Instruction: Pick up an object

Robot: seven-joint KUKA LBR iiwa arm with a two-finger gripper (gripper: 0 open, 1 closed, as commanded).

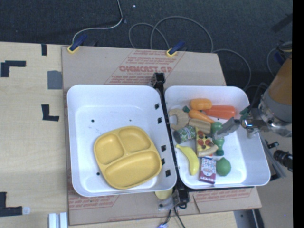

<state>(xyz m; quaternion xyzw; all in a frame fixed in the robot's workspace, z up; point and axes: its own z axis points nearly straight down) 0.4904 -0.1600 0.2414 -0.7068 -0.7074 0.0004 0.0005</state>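
Note:
The right bin (254,160) holds a heap of toy food: an orange piece (201,103), a red-orange carrot (220,111), a yellow banana (190,158), a pizza slice (204,144), a green lime (223,166) and a red-and-white packet (207,170). My gripper (224,130) reaches in low from the right. Its tip is over the bin's middle, beside a small green piece (217,127) and just above the pizza slice. Nothing is visibly lifted.
The left bin (80,103) holds a yellow divided plate (127,156). A black hinge strip (164,122) runs between the bins. Cables (190,27) loop on the dark floor behind the cardboard base (142,65). The arm's orange band (285,82) stands at the right edge.

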